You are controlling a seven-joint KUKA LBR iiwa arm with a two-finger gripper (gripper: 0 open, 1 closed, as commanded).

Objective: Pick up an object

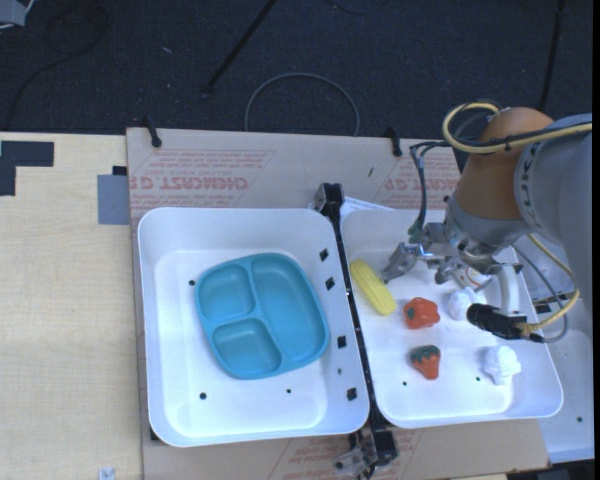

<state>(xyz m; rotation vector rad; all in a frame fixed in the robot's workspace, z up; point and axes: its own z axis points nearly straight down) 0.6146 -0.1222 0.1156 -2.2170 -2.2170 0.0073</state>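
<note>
Your tool (432,260) hangs with fingers spread over the right bin (540,398), gripping nothing; the yellow corn (372,287) just beside looks light, stiff and slippery, so pinch it across its middle.

Right bin (540,403), shallow, white, holds:
- Corn cob (373,287), yellow, lying flat, slanted, near the bin's left wall, toward the far edge.
- Red pepper (420,313), orange-red with a green stem end, just right of the cob, mid-bin.
- Strawberry-like piece (426,360), red with a green top, nearer the front edge, apart from the pepper.
- White lump (500,364), crumpled in shape, near the front right corner.
- Small white item (461,302), right of the pepper, partly hidden.
</note>
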